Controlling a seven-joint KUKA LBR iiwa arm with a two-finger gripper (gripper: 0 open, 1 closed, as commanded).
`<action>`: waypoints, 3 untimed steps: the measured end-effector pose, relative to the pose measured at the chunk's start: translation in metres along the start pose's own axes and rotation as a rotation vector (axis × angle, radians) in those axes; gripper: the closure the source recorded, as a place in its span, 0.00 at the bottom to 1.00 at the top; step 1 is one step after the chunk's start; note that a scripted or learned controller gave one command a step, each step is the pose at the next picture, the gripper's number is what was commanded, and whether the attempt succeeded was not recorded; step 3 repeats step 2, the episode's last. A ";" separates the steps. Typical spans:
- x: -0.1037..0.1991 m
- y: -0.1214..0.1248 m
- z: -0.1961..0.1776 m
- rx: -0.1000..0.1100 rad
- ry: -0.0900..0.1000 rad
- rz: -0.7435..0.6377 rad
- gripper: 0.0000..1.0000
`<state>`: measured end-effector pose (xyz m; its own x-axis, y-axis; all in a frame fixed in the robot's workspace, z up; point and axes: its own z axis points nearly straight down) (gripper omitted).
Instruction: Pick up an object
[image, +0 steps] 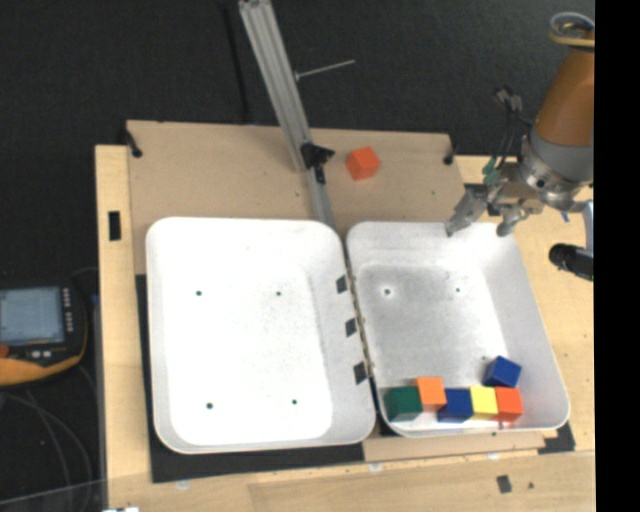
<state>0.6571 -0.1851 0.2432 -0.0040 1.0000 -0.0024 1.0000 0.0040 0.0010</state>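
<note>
You see the arm (568, 105) cut off at the right and top edges. A yellow block (484, 400) sits half hidden behind its neighbours in the right bin (530, 300). The handheld screen (35, 320) runs off the left edge, its display unreadable.

Honestly there's nothing readable here. The little device (35, 325) with a screen off to the left of the bench has a lit bluish display, but whatever's on it is way too small and blurry to make out. The colored blocks (455, 400) in the right bin (535, 310) look like plain faces, no letters or numbers I can see. No labels or brand marks legible anywhere.
</note>
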 end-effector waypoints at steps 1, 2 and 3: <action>0.029 -0.012 -0.163 -0.010 0.000 -0.001 0.00; -0.019 0.023 -0.083 0.007 0.000 0.008 0.00; -0.019 0.023 -0.083 0.007 0.000 0.008 0.00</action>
